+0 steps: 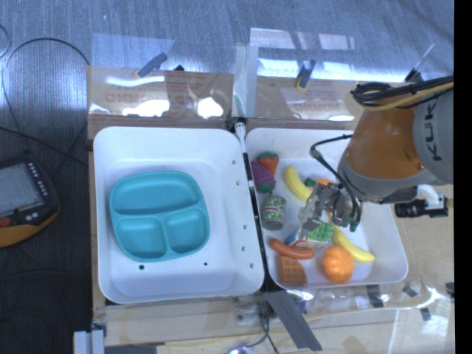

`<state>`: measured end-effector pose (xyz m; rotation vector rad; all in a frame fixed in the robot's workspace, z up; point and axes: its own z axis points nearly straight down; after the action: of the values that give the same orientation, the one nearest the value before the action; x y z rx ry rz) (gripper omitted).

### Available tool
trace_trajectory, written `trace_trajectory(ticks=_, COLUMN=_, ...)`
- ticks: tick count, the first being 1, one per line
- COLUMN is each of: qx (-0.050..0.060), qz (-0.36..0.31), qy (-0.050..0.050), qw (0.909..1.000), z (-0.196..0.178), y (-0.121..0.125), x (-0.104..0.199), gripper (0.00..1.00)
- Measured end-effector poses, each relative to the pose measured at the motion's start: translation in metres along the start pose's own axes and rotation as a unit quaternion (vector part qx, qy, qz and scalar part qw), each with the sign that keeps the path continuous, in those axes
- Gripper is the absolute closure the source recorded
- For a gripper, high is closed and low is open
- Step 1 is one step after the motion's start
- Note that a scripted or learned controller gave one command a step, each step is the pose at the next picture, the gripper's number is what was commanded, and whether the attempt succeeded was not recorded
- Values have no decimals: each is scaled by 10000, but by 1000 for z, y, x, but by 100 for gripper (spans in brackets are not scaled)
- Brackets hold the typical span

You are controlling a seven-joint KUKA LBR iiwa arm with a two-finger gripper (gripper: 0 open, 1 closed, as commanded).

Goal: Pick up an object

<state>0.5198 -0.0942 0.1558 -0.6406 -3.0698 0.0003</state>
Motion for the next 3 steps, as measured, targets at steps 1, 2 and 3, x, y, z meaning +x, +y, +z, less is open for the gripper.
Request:
trace_trajectory(ticks=1, qx=3, qz=-747, qy=-10, qw=9972, z=-34, y=-33, x=13, gripper=100)
trace_trajectory(ticks=2, qx=-7, qz=-601, qy=-6, qw=9982, z=18, y=-6, x=-44, gripper=100)
trace_trajectory(ticks=3, qx=-10, qz=-668, qy=-18, qw=9978, z=5, y=19, x=-96, gripper=100)
